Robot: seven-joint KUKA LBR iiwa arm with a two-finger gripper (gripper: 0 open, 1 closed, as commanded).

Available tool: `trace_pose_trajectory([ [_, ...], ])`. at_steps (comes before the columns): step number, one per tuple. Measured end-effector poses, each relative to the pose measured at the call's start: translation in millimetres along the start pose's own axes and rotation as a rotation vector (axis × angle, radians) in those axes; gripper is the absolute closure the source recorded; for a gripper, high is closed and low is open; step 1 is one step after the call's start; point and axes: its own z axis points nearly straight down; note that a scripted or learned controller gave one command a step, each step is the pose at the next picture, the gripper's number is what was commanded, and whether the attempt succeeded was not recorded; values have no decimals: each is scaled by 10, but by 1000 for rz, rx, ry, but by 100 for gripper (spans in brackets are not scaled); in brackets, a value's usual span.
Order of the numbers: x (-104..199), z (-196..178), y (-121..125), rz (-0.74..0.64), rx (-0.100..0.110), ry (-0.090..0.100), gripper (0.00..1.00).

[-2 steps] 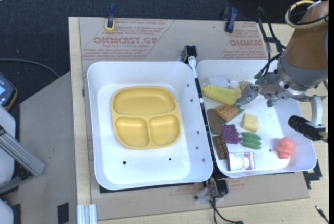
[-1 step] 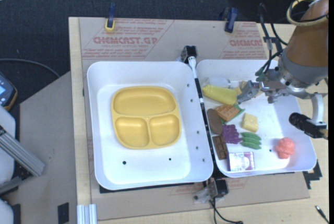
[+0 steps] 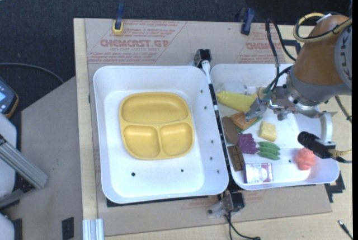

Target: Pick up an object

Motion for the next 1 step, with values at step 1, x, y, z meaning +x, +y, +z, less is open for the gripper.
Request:
trace_pose_trajectory([
  [1,-2,579,33,2,-10,2,0],
])
